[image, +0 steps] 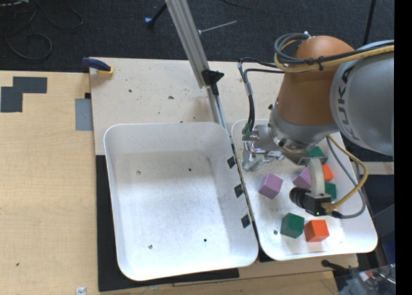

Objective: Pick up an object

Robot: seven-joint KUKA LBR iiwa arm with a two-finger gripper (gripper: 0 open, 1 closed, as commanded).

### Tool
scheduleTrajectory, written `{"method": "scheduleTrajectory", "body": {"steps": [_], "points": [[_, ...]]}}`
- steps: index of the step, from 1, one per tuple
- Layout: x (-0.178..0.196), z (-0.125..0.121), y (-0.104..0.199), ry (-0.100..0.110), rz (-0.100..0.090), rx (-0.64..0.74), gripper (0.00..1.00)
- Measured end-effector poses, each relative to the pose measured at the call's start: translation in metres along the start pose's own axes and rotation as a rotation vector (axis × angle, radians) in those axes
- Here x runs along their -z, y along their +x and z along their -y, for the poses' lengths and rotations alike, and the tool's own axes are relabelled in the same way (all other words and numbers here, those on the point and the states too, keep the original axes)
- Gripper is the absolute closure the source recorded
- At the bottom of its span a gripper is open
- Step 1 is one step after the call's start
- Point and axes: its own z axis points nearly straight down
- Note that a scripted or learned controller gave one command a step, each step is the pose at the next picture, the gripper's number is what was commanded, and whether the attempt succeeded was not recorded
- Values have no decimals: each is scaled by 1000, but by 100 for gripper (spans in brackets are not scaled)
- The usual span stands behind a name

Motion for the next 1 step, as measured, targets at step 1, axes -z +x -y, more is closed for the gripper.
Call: {"method": "scheduleTrajectory", "body": {"steps": [1], "points": [[-13,17,54,1,1,1,100]]}}
